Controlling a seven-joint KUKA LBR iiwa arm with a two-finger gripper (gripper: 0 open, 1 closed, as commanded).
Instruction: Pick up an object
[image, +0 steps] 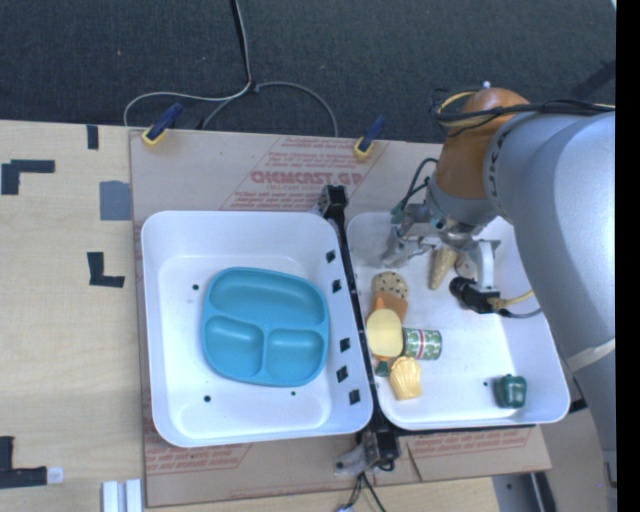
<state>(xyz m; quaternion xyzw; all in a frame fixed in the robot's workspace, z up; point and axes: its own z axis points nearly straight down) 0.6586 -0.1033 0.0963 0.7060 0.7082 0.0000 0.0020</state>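
End effector: low over right bin, rear left | grip state: cannot tell | blue tray: in left bin

The brown cardboard sheet under the two bins has red letters printed on it, at the far side. The letters are faint and seen upside down, so the word cannot be read for sure. The little can has a label, too small to read.
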